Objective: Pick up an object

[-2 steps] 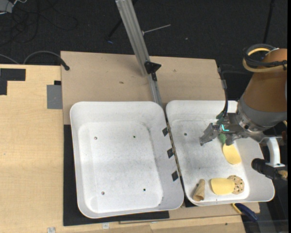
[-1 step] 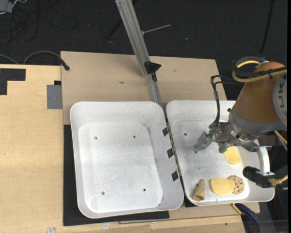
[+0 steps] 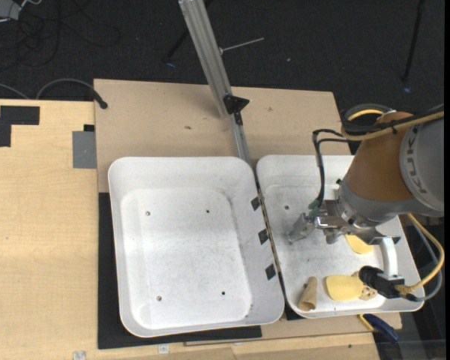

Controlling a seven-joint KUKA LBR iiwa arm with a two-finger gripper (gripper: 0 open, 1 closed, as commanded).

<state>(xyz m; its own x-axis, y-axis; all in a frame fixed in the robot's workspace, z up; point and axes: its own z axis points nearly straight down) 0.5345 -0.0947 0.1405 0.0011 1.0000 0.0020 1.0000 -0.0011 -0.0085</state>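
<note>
Camera view: right bin [image 3: 285, 178] holds two yellow pieces [image 3: 342, 288] (one tan cone [image 3: 308, 294]).

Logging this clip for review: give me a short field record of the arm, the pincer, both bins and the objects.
arm: grey arm with orange band, over the right bin
pincer: low inside the right bin, nothing seen between its fingers
left bin: white
objects: tan cone-shaped piece, yellow object, second yellow piece partly under the arm
task status: no object picked up yet
</note>
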